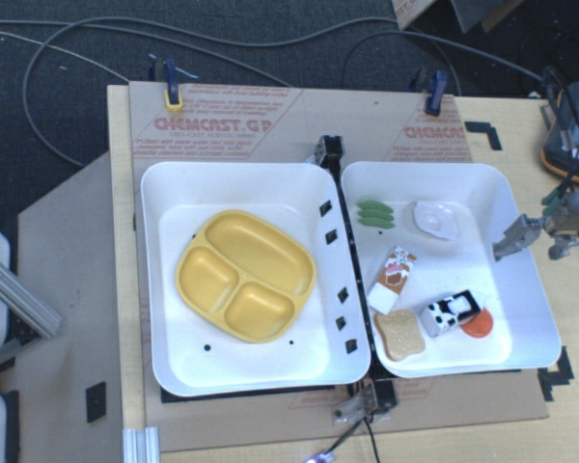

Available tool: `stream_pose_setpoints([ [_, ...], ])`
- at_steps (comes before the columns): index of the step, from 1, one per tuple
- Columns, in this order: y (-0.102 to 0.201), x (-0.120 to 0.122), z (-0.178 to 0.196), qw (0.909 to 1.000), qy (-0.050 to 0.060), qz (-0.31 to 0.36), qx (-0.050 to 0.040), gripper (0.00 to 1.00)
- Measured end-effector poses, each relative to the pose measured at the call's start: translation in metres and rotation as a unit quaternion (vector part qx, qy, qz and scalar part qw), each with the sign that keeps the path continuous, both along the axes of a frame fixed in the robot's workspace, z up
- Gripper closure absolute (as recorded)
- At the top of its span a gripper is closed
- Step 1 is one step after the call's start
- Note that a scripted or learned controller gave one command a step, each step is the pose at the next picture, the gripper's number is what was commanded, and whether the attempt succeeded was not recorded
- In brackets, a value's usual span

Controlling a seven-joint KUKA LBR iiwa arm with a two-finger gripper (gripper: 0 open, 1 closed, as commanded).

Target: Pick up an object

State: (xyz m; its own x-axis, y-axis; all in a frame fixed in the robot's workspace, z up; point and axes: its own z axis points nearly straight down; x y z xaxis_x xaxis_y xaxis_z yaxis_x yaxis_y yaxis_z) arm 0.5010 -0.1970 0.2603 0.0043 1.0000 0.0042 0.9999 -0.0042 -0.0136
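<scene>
The right bin [521,287] holds several small items: a green piece [374,213], a clear white lump [436,219], a brown and white packet [398,270], a white block [382,298], a toast slice [399,334], a black and white cow toy [451,312] and an orange-red disc [479,325]. My gripper [537,243] hangs over that bin's right rim, open, with nothing between its fingers. It is to the right of the white lump and above-right of the cow toy, apart from both.
The left bin [164,258] holds a yellow divided plate [246,275]. A black divider with clips [340,258] runs between the bins. Blue clamps [173,78] hold the cardboard at the back. Cables cross the dark floor behind.
</scene>
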Motion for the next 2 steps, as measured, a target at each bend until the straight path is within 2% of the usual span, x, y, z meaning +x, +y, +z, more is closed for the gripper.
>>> stream_pose_setpoints([
  [1,0.001,0.003,0.007,1.0,-0.006,0.002,-0.0017,0.0],
  [2,0.005,0.003,-0.036,1.0,-0.004,0.002,-0.0005,0.0],
])
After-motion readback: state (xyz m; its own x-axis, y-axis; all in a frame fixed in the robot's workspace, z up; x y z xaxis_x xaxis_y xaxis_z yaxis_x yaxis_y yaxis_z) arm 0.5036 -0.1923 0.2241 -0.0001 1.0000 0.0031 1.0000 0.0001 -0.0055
